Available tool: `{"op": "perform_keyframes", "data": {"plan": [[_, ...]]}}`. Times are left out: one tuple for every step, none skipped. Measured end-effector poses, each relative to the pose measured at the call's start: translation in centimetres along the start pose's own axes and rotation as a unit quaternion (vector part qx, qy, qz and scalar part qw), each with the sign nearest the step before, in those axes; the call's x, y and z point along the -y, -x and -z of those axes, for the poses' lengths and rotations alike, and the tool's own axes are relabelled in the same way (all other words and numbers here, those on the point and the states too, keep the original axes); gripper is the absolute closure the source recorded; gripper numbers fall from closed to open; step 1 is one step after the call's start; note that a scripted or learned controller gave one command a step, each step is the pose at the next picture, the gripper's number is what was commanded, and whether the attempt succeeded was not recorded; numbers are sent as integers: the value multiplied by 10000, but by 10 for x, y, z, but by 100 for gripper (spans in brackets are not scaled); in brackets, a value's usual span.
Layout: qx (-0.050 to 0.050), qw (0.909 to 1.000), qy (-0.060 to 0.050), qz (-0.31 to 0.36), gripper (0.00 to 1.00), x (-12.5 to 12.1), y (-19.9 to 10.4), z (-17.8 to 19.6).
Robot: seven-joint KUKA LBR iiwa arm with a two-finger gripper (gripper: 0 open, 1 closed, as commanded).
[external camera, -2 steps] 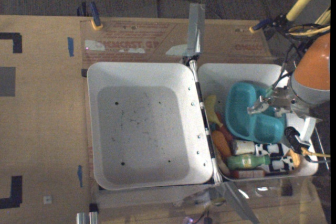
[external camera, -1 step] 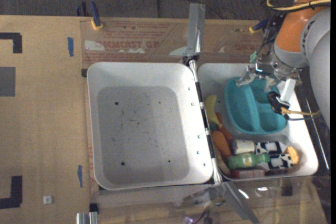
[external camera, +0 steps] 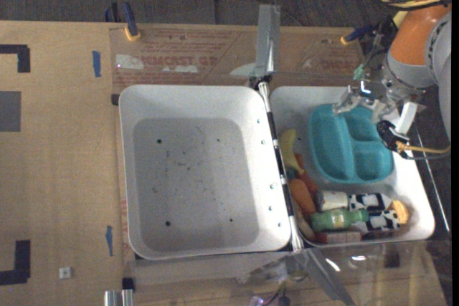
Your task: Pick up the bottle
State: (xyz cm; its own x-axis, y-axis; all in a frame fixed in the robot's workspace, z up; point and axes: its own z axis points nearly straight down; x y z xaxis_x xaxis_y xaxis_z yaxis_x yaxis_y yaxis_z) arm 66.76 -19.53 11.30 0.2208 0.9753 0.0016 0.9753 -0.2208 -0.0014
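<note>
The green bottle (external camera: 337,218) lies on its side near the front edge of the right bin (external camera: 423,215), a smooth glossy cylinder with a pale label and its narrow neck pointing right. Around it sit an orange carrot-shaped piece (external camera: 302,195), a yellow banana-like curve (external camera: 288,145), and a black-and-white patterned object (external camera: 376,211) just beside the bottle's neck. A teal plastic tray (external camera: 349,143) with rounded compartments leans across the far part of the same bin. The gripper (external camera: 366,98) hangs over the tray's far right corner, well apart from the bottle; whether it is spread or closed I cannot tell. The left bin (external camera: 136,154) is matte white, faintly speckled on its floor.
</note>
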Motion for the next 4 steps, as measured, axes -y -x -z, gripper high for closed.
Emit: {"op": "perform_keyframes", "data": {"plan": [[27,9997,30,223,0,2,-16,-20],[42,9952,51,975,0,9,-47,-20],[13,9996,24,294,0,3,-16,-14],[-47,9972,-78,-737,0,-2,-2,-18]]}}
